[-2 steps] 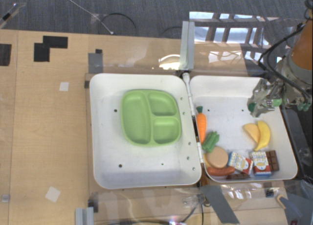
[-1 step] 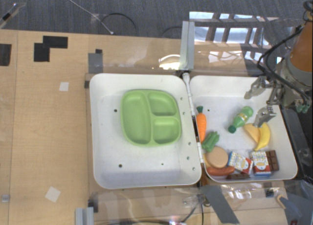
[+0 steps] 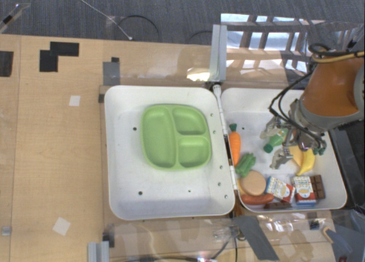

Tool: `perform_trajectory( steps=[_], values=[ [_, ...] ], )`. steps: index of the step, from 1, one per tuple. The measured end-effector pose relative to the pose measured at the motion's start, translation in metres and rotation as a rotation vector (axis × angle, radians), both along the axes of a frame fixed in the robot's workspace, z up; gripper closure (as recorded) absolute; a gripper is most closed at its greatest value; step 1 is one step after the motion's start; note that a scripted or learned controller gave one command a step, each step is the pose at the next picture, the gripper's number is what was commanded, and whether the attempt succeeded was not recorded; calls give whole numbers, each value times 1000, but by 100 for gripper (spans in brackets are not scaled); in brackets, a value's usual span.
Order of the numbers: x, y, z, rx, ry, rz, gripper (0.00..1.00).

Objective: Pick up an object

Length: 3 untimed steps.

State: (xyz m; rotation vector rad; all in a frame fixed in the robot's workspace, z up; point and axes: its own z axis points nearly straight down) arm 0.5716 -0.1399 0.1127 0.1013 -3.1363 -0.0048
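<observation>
Yellow banana (image 3: 304,161) just right of my claw (image 3: 283,151); grip unreadable. Descend straight, centre over one item, avoid the crowded carrot (image 3: 234,144) side.

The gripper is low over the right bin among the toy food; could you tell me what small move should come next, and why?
Probably a short straight descent. The gripper hangs just above the right bin, beside the banana, with a small green piece at its fingers, but nothing is visibly clamped.
</observation>
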Motion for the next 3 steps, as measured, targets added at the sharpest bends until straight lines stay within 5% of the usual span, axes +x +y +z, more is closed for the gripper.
perform_trajectory(
  steps=[1, 2, 3],
  values=[
    [26, 7, -23, -4, -16, -13, 0],
    [-7, -39, -23, -6, -17, 21, 0],
    [-21, 30, -22, -3, -21, -18, 0]
  ],
)
